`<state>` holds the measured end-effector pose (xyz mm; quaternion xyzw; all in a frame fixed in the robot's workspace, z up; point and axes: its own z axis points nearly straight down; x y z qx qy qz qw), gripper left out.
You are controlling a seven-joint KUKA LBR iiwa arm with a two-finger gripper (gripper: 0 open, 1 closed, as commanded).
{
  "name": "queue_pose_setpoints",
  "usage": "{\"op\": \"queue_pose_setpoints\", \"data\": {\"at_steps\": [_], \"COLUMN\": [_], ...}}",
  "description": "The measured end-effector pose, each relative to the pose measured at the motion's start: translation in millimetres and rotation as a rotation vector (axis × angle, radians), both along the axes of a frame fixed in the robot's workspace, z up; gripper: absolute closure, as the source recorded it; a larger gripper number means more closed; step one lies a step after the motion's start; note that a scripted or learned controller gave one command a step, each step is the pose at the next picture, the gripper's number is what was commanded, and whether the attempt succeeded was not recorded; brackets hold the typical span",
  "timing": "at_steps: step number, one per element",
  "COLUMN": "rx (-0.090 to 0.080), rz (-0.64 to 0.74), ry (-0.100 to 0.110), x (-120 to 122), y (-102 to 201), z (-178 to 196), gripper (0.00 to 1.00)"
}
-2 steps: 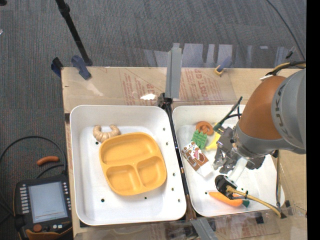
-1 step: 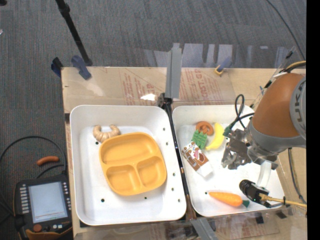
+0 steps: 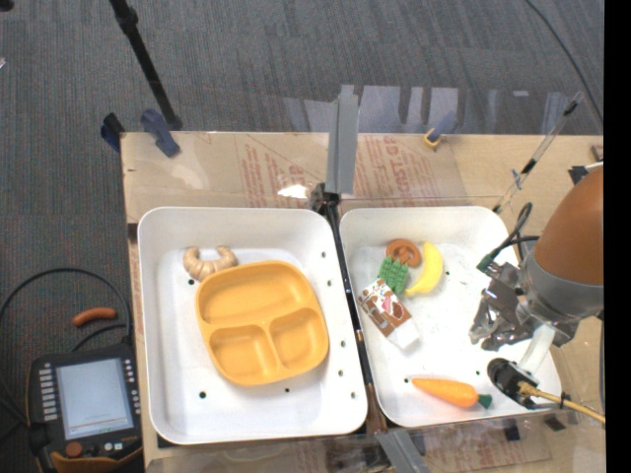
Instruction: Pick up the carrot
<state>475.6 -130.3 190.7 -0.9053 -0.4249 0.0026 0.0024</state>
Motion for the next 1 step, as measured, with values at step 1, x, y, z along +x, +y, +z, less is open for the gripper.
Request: {"op": "queue_pose_setpoints", "data": {"at_steps": [1], "rx": [-0.003], "rz": [-0.65], "ry": [0.003], "x": [-1.1], "y": [29.2], "z": [-106.2], "gripper": [1.0]}}
